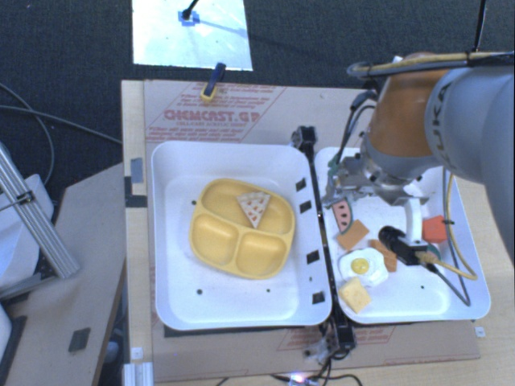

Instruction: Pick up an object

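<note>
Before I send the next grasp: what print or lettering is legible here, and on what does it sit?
"CHEMCAST GP": red print on the brown board behind the left bin.
Smaller red lines under it: too blurred to read.
Red print on the board's front edge: unreadable.
"KU...": partial lettering on the grey arm.

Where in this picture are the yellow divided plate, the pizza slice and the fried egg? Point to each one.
yellow divided plate (216, 240): camera view, on its bare lower-left compartment.
pizza slice (255, 207): camera view, on the middle of its topping.
fried egg (361, 265): camera view, on its yolk.
</note>
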Motion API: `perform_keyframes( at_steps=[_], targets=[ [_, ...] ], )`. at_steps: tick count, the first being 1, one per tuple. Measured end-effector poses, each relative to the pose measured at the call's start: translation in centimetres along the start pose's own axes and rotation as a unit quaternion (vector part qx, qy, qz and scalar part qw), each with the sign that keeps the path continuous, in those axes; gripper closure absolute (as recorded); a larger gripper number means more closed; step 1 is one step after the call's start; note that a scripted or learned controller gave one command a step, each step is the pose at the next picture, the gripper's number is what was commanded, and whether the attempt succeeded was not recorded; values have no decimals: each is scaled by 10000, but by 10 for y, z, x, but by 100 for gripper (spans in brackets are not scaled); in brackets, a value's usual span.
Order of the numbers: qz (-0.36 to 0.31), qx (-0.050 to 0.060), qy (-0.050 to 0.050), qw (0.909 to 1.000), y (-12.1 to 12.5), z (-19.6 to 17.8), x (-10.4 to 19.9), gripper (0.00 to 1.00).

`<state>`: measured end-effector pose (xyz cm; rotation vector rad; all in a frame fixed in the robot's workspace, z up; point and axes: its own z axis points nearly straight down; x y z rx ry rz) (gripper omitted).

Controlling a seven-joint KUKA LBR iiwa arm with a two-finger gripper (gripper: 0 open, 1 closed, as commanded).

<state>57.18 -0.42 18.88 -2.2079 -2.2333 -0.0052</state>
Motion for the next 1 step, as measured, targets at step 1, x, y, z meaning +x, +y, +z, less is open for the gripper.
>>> perform_keyframes(
  at_steps=[1],
  targets=[
    [30, -24, -11, 10000, -31, -68, 3, 100]
  ],
)
